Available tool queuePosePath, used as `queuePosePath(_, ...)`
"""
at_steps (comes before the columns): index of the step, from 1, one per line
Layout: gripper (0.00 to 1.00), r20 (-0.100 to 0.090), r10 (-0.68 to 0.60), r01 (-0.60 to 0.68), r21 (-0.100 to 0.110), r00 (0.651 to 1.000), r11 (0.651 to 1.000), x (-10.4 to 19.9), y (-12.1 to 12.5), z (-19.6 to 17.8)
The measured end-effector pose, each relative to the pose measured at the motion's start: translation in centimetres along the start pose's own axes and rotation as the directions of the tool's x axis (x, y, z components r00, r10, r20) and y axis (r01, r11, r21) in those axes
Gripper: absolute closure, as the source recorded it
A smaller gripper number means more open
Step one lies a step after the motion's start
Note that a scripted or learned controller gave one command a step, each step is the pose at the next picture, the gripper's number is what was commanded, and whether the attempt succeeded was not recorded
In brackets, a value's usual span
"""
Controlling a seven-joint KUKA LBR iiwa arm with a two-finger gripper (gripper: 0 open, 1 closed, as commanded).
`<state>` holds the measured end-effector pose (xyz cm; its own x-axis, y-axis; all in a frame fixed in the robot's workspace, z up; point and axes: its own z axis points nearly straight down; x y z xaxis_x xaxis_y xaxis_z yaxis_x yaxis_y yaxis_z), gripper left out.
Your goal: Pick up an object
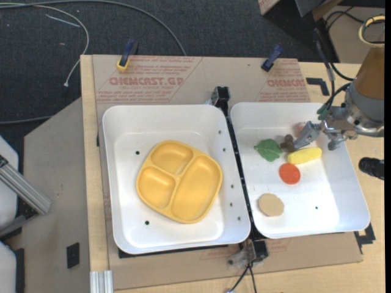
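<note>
Yellow corn (pixel 304 156) lies in the right bin (pixel 342 218), gripper (pixel 319 135) right above it, fingers spread, nothing held. Tomato (pixel 289 173) and leaf (pixel 267 149) crowd close, so closing could easily nudge the corn away, I reckon.

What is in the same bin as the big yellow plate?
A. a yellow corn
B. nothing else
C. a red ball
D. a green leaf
B: the yellow plate lies alone in the left bin, while the red, green and yellow pieces all sit in the right bin.
</note>
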<state>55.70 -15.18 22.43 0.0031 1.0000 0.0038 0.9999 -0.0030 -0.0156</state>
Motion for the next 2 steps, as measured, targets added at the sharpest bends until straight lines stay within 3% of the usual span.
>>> queuePosePath(1,0.0,0.002,-0.003,0.003,-0.014,1.0,1.0,0.0,0.3,-0.7)
queuePosePath(2,0.0,0.001,-0.004,0.004,-0.01,1.0,1.0,0.1,0.8,3.5)
